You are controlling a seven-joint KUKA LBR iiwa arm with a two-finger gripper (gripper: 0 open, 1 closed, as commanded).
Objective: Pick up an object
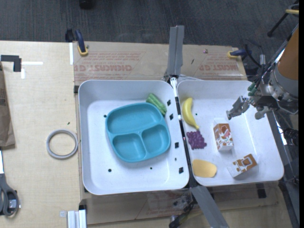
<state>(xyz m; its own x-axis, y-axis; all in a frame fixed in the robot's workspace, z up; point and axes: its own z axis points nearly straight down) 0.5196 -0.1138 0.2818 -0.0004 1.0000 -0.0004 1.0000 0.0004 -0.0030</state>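
Observation:
My gripper (248, 109) hangs over the right side of the right bin (209, 91), its two grey fingers spread apart with nothing between them. Just below and left of it stands a small red-and-white carton (223, 137). A second brown-and-white carton (244, 166) lies near the bin's front right corner. A banana (189, 112) lies along the bin's left wall, with a bunch of purple grapes (195, 139) under it and a yellow-orange chip-shaped piece (204, 168) at the front.
The left bin (95, 141) holds a blue three-part plate (137, 132) and a green pod-like item (156, 103) at the plate's far right edge. A grey ring (62, 143) and scissors (8, 199) lie on the bench to the left.

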